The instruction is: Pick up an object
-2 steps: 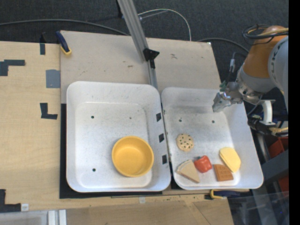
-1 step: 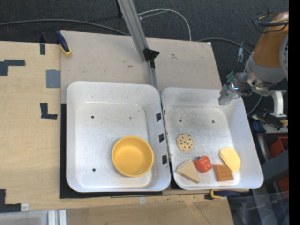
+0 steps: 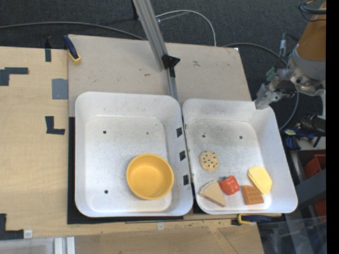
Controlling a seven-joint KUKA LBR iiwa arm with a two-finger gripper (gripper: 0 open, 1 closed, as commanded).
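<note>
While hovering at the right bin's [image 3: 275, 120] far right corner, my gripper [image 3: 265, 97] is carrying nothing visible.
Whether it's open, I cannot tell; the cookie [image 3: 209, 161] is lying nearer and left, well apart.

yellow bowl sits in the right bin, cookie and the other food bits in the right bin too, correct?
Not quite. The camera view shows the yellow bowl in the left bin, alone. The cookie and the other food bits are indeed in the right bin.
</note>
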